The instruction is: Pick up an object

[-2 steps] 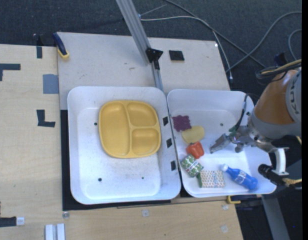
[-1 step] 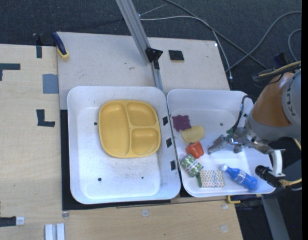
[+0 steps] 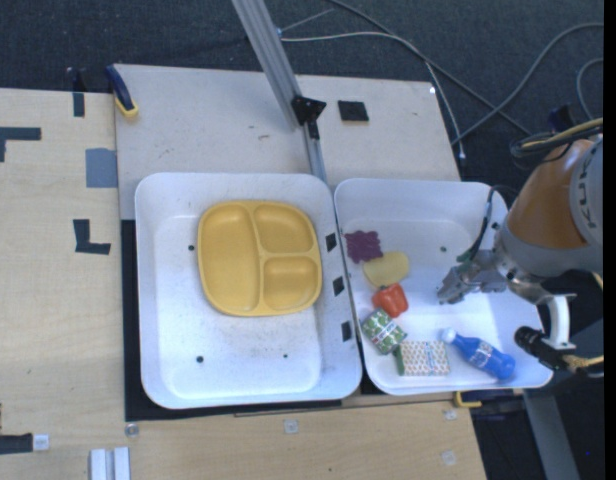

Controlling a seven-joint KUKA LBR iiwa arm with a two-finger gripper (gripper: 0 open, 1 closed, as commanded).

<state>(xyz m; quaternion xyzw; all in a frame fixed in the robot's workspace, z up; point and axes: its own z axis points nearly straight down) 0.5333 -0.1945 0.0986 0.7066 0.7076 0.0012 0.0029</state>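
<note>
The gripper hangs over the right bin, near its right edge, and its fingers are slightly apart with nothing between them. The closest thing is the blue bottle, lying near the bin's front right corner, just in front of the gripper and apart from it. To the left of the gripper, about the bin's middle, lie the red pepper and a yellow piece, with a purple piece behind them. Along the front edge lie a green packet and a patterned packet. The left bin carries a yellow divided plate.
</note>
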